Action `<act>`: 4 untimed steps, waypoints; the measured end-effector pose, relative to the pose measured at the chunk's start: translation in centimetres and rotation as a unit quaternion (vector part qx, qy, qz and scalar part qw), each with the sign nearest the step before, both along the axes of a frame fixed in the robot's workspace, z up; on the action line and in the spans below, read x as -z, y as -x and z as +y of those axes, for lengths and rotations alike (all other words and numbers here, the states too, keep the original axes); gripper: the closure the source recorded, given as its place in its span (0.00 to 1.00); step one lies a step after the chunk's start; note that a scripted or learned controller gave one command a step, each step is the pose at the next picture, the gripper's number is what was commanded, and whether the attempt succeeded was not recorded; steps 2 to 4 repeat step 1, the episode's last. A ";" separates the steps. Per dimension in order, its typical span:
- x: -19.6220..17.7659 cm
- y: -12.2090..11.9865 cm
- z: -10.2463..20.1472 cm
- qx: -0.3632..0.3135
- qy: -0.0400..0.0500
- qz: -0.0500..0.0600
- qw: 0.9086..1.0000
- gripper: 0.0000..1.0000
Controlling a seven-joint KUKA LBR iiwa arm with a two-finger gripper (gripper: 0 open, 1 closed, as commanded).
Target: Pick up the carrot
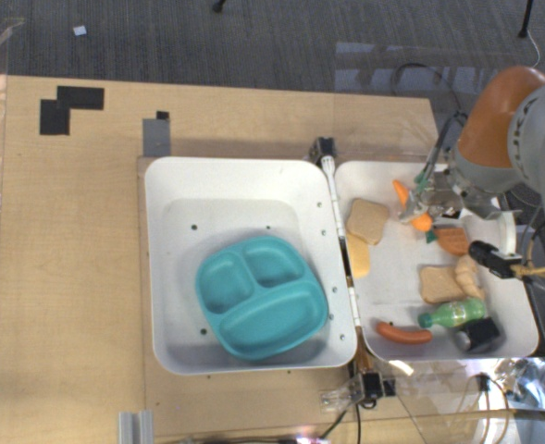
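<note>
The carrot lies in the back part of the right bin [383,294]. Its orange tip [401,191] points to the back left, and its thick end [422,221] with a green top points to the front right. My gripper [427,202] hangs right over the carrot's middle and hides that part. The grey arm with its orange band [496,128] reaches in from the right. How the gripper stands on the carrot is hidden from this slant.
Around the carrot lie a bread slice [367,220], a yellow wedge [358,259], an orange-brown piece [452,240], toast [437,284], a green bottle [452,314], a red sausage [403,333] and a black object [480,336]. The left bin [175,248] holds a teal divided plate [261,294].
</note>
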State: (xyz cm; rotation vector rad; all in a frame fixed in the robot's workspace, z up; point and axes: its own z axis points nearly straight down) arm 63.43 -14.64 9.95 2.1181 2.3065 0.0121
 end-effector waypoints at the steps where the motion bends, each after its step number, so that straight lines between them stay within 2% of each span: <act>1: -9.4 -4.0 7.5 -0.052 -0.001 -0.004 0.999 1.00; 4: -9.4 -4.0 7.5 -0.052 -0.001 -0.004 0.999 1.00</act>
